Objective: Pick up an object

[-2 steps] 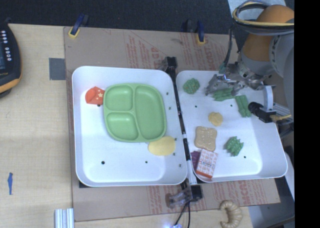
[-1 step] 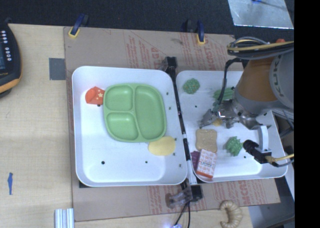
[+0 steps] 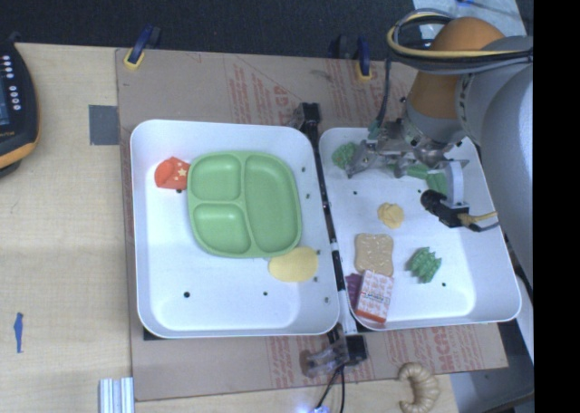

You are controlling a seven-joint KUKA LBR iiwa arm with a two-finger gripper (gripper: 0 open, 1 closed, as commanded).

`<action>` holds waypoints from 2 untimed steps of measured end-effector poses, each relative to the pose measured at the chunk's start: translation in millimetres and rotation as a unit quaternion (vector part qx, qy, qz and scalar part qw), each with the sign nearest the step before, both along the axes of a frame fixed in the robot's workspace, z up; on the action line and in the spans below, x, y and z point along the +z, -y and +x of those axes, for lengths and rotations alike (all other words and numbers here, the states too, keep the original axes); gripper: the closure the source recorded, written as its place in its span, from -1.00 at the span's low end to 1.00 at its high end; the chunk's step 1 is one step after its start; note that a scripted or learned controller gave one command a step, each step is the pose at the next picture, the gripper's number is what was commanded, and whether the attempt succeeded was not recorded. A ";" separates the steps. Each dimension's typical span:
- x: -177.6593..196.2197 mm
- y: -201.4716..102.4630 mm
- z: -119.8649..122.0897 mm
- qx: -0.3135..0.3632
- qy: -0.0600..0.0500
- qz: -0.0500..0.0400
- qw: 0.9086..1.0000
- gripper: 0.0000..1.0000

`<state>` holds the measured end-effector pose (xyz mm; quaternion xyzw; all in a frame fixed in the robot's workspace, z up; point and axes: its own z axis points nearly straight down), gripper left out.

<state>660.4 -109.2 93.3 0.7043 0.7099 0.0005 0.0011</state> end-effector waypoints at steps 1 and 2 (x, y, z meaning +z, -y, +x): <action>-2.0 55.1 -99.3 -0.005 -0.007 0.000 1.000 -1.00; 8.4 24.3 -53.6 0.000 0.000 0.000 1.000 -1.00</action>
